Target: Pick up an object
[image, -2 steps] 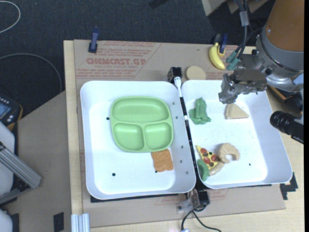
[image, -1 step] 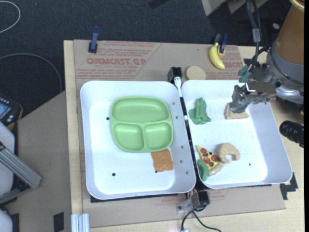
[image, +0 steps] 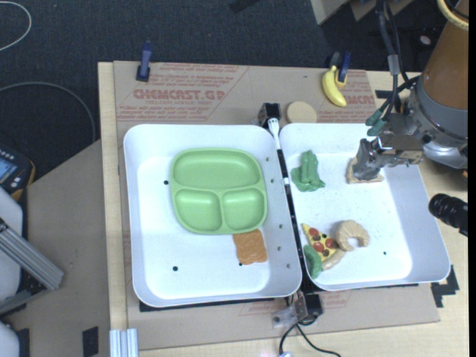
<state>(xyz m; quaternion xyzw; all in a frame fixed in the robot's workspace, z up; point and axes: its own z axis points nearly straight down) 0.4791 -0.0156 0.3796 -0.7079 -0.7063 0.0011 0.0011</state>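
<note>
on the cardboard-covered worktop (image: 186, 88), the grey two-finger gripper (image: 365, 168) sits low in the right shallow white bin (image: 416, 229), apparently on a flat tan piece (image: 364, 177); its grip state is unclear.

Lighting: even, diffuse, from overhead; moderately bright. White bins (image: 141, 199) read clean, slightly bluish, without blown highlights. Shadows: soft and short; a faint darker band along the left bin's upper inner wall, a small shadow under the green plate (image: 219, 190). Glare: mild sheen on the plate's ridges. Surroundings: dark carpet (image: 67, 28), low in detail. Sharpness: moderate overall; small items grainy, edges soft. Arm (image: 446, 73) at right slightly blurred. Distortion: slight bowing toward the frame edges.
</note>
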